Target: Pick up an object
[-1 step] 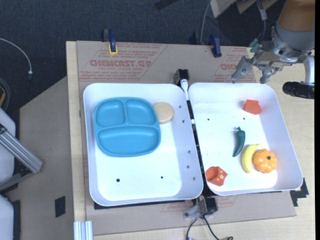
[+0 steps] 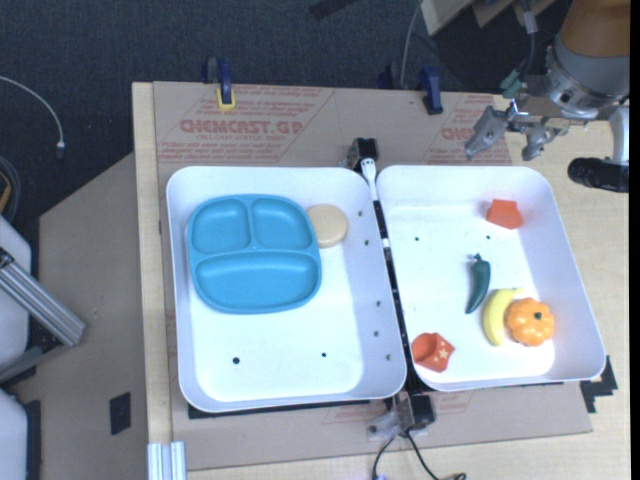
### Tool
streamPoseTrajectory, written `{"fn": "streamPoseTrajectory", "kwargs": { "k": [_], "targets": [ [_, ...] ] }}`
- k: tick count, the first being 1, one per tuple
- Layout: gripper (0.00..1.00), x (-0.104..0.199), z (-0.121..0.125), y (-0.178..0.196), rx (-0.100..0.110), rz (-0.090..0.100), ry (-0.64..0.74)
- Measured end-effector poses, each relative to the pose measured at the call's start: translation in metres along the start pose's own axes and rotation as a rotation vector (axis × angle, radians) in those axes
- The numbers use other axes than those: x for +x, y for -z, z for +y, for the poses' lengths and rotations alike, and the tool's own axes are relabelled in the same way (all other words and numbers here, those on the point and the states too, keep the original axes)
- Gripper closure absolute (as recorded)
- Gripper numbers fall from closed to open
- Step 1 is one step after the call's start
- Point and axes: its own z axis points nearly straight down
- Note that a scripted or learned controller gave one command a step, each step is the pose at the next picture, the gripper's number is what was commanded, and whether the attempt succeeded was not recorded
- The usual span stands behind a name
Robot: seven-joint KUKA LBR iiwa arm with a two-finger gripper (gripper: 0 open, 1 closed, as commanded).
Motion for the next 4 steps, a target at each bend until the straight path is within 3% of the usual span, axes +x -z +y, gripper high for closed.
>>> {"fn": "streamPoseTrajectory", "kwargs": {
  "k": [3,4],
  "targets": [
    [0.00,0.000,-0.007,-0.187,0.007,0.002,0.001],
    [1.00,0.000,-0.005,-0.171,-0.002,0.000,0.001]
  ]
}}
